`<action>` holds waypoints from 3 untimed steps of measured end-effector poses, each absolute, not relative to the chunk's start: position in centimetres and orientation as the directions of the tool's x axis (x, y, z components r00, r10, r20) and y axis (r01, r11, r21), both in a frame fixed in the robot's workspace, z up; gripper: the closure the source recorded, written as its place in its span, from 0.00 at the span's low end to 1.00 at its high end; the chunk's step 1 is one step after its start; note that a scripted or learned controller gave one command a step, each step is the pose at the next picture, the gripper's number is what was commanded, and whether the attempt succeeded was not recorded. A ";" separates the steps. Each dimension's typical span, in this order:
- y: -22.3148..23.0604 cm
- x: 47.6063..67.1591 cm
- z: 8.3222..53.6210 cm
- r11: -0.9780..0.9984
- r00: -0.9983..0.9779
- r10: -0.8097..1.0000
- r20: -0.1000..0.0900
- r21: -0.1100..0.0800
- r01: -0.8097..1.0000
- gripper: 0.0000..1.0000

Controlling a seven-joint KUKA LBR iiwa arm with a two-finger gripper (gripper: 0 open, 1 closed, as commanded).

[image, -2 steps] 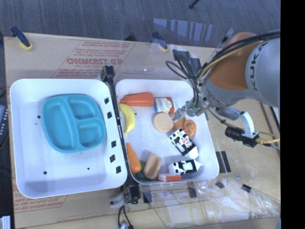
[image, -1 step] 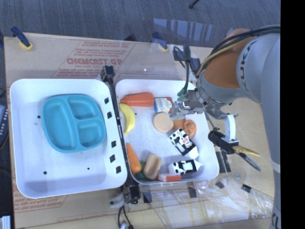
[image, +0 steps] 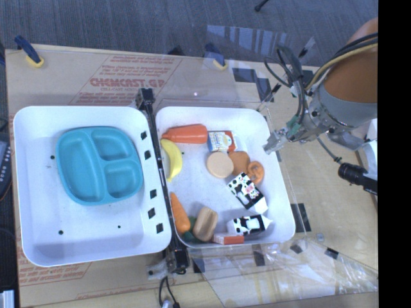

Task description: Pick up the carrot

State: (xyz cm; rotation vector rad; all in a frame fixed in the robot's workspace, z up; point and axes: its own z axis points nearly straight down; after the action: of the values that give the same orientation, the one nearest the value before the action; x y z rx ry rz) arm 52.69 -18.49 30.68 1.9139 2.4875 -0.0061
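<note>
The carrot [image: 180, 214] is a slim orange piece with a green end, lying along the left wall of the right bin [image: 276, 191] near its front. My gripper [image: 277, 141] hangs above that bin's right rim, far to the right of the carrot and further back. Nothing shows in its grasp. The grey arm with its orange band comes in from the upper right.
A longer orange-red piece [image: 185, 133] lies at the back of the right bin. A banana [image: 172, 159], a tan disc [image: 220, 165], a small printed box [image: 220, 140], two cow-patterned cartons [image: 243, 189], and a bread piece [image: 205, 222] crowd that bin. The left bin [image: 32, 191] holds a blue divided plate [image: 99, 164].
</note>
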 end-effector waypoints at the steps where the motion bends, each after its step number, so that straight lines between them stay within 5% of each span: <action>1: -19.3 50.9 32.0 -0.146 0.146 0.989 -0.002 -0.003 0.989 1.00; 2: -20.1 47.8 39.0 0.168 -0.168 0.986 -0.004 0.000 0.986 1.00; 3: -20.1 47.8 39.0 0.169 -0.169 0.986 -0.003 -0.001 0.986 0.00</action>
State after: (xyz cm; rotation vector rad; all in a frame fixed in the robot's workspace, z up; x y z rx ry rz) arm 47.78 -20.06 38.95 2.0242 2.4008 -0.0041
